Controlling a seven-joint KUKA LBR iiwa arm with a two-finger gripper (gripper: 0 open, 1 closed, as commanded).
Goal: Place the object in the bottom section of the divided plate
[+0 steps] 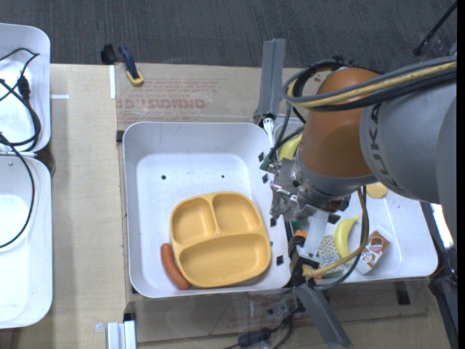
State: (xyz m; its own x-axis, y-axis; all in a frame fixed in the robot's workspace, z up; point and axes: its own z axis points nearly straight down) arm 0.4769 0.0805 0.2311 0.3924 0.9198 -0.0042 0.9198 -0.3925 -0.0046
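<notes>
A yellow divided plate [218, 238] lies in the left bin [145, 166], its large section toward the front and two smaller sections behind; all three hold nothing. A brown sausage [173, 266] lies in the bin against the plate's front-left rim. The arm's orange band and grey wrist [341, 137] hang over the wall between the two bins, covering the gripper [294, 220], which sits just right of the plate. A banana [344, 233] and a small printed carton [372, 251] lie in the right bin beside the wrist.
A pale yellow item [376, 190] peeks out at the right of the wrist in the right bin [407, 267]. A yellow-green item [289, 148] shows behind the wrist. A blue-and-yellow clamp [129, 67] rests on the bench at the back left.
</notes>
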